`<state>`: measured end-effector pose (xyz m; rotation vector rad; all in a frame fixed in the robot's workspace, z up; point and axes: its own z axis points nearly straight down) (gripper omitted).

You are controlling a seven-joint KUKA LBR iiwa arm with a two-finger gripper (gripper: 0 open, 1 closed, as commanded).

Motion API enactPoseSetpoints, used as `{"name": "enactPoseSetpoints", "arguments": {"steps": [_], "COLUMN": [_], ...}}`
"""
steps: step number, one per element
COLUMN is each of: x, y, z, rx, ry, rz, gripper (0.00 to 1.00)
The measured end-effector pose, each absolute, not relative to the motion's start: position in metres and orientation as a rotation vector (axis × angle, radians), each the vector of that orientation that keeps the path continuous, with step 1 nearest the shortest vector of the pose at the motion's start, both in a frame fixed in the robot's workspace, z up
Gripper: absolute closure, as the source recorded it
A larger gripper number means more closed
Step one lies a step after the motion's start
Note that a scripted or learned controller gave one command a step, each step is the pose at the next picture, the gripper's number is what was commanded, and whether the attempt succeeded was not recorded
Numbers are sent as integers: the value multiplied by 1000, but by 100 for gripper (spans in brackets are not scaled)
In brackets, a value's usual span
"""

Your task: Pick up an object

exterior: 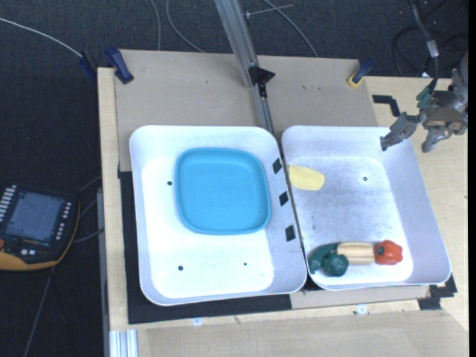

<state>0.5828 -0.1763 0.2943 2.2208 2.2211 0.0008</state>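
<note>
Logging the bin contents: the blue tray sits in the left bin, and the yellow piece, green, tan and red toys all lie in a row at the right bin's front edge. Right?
Not quite. In the camera view the yellow piece lies apart, near the right bin's back left; the rest holds.

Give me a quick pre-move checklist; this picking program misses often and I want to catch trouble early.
1. Tool holds nothing: ok, fingers spread with nothing between them.
2. Tool above a target: not ok, it sits at the right bin's far right rim.
3. Yellow piece unobstructed: ok, lies alone.
4. Green, tan and red toys separated: not ok, they touch in a row.
5. Blue tray out of path: ok, in the left bin.
</note>
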Motion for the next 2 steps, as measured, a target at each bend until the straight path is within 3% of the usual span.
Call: {"name": "enactPoseSetpoints", "arguments": {"steps": [2], "x": [581], "y": [-165], "z": [182], "rx": [2224], "ry": [2225], "rz": [-5], "gripper": [0]}}
